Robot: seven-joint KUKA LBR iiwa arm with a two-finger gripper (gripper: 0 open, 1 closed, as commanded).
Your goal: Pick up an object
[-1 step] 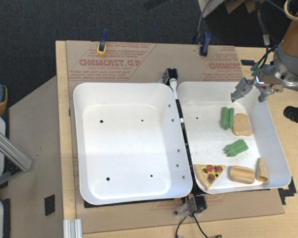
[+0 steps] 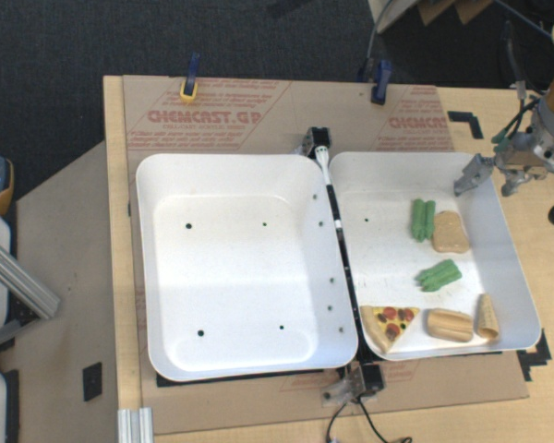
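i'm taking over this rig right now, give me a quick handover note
Gripper: hanging over the far right corner of the right bin, fingers spread, nothing between them.
Things, all in the right bin: green beans beside a tan biscuit; a second green piece nearer the middle; pizza slice, bread roll and cone along the near edge.
Done: nothing picked up yet.
Left: choose one item, come down on it, close and lift. The beans and biscuit look nearest to the gripper.
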